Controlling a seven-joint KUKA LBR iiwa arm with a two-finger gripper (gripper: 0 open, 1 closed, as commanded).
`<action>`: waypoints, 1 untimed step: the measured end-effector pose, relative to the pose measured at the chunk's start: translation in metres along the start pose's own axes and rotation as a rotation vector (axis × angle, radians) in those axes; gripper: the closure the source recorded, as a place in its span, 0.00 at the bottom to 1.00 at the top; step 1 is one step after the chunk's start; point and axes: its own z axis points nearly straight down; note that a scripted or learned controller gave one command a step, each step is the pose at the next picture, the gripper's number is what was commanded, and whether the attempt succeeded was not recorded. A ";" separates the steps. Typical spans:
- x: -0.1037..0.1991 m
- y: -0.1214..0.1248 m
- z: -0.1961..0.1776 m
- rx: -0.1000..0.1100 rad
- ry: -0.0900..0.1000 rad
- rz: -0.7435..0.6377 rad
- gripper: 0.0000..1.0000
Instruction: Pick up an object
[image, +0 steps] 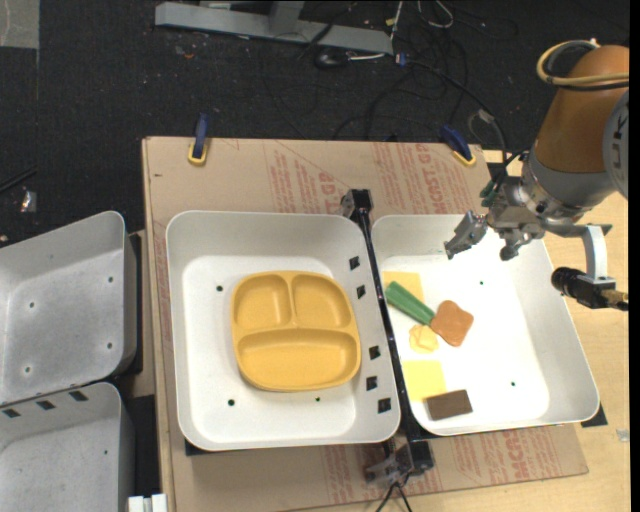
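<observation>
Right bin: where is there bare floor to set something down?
In the right white bin, free floor lies right of the orange toast-shaped piece, out to the right wall, and below the two-finger gripper. Crowded: the left side, where the green stick, yellow squares and brown block cluster.

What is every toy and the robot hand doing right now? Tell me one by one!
gripper: open, up over the back of the right bin, holding nothing.
yellow tray: lying flat in the left bin, its three sections bare.
green stick: lying flat in the right bin.
orange piece: lying flat, beside the green stick.
brown block: lying flat near the bin's front.
</observation>
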 end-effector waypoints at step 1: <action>0.000 0.003 -0.007 -0.012 -0.002 -0.002 0.00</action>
